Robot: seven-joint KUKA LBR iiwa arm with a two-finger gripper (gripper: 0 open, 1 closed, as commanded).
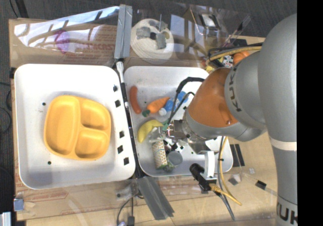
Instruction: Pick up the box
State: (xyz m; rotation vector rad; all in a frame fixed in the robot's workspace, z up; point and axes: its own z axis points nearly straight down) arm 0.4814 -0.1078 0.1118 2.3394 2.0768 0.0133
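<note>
A small speckled box (160, 154) lies lengthwise near the front of the right bin (151, 76), its far end tucked under the tool. My gripper (170, 136) hangs low over the middle of that bin, just behind the box and beside a yellow banana (147, 129). The grey arm with its orange band (212, 106) covers the bin's right half and hides the gripper's tip.
A red sausage (133, 99), an orange carrot (157, 104) and a blue bottle (175, 104) lie at the back of the right bin. A grey round piece (175, 159) rests next to the box. The left bin (30, 169) holds a yellow divided plate (76, 127).
</note>
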